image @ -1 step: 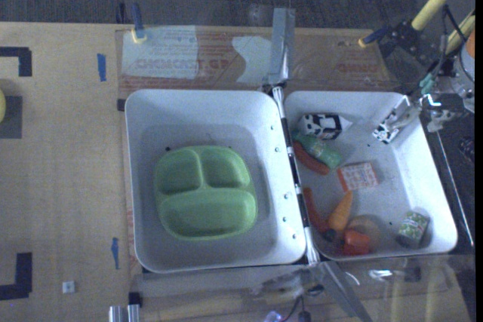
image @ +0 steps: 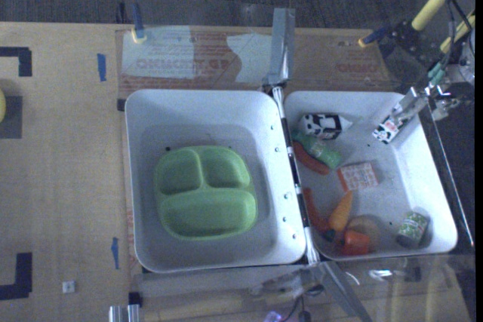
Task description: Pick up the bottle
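While the gripper [image: 389,130] hangs over the upper right part of the right bin [image: 434,185], its small tip blurs into a black-and-white patch, and I cannot tell whether it is spread or closed. It sits well apart from the bottle [image: 323,152], with bare white floor between them. That green bottle lies on its side near the right bin's left wall, just below a cow-patterned carton [image: 323,124] and touching a red pepper [image: 308,159] along its lower left edge. Further down are a small orange packet [image: 358,176], a carrot [image: 341,212], a red-orange piece [image: 358,242] near the front wall and a green can [image: 413,228] in the lower right corner. Of the 2 bins, the left bin [image: 143,124] holds 1 green divided plate [image: 205,192], lying flat near its middle
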`<state>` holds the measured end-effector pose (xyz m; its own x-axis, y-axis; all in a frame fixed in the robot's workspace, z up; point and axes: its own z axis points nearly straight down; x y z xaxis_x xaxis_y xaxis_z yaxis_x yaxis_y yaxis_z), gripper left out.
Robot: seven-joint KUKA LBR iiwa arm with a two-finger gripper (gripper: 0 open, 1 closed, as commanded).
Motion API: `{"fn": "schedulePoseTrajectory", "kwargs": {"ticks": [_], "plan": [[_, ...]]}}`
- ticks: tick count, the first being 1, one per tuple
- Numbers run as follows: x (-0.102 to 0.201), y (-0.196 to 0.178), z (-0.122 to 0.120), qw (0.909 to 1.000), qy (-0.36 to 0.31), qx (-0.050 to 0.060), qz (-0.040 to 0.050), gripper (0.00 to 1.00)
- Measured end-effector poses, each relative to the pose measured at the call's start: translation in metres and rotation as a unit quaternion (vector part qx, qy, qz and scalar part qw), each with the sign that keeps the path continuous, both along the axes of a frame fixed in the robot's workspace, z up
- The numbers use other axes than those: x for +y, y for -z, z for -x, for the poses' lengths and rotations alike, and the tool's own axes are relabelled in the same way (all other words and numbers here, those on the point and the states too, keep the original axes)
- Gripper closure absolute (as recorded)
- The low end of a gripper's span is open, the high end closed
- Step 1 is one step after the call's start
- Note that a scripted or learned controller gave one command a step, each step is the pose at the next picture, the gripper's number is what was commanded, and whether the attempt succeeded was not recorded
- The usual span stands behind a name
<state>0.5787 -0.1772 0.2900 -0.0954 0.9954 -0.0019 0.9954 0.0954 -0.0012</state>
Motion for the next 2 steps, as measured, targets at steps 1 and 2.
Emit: {"fn": "schedulePoseTrajectory", "kwargs": {"ticks": [1, 2], "plan": [[0.005, 0.135, -0.049, 0.9991, 0.043, 0.002, -0.0012, 0.0], [0.079, 0.168, -0.048, 0.9933, 0.115, -0.001, -0.0009, 0.0]]}}
